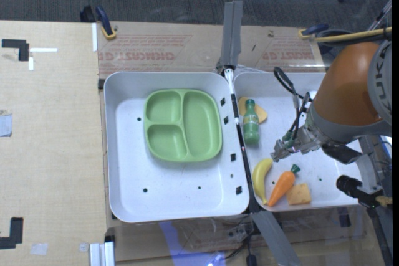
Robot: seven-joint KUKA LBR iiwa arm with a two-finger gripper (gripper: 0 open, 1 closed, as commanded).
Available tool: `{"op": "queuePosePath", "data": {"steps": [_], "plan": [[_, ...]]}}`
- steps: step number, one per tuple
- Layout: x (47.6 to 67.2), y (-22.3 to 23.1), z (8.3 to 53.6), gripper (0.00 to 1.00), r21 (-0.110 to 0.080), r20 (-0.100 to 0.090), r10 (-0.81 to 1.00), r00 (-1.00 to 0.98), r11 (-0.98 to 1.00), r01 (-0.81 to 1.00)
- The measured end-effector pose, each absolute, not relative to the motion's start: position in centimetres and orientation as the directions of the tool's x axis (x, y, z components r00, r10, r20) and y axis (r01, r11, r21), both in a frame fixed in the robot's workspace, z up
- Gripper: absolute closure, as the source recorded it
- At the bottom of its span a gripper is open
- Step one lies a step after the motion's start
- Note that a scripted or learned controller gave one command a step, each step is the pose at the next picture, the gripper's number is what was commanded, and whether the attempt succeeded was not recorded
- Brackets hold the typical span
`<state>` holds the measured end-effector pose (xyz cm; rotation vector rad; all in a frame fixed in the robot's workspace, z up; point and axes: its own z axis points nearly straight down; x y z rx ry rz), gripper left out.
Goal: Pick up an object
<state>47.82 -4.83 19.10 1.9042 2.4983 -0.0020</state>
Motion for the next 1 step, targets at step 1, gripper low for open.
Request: {"op": "queuePosePath", "data": {"steps": [1], "plan": [[47.81,-4.83,19.09,0.00,-0.001,-0.001,0.964,-0.266,0.266,0.964]]}}
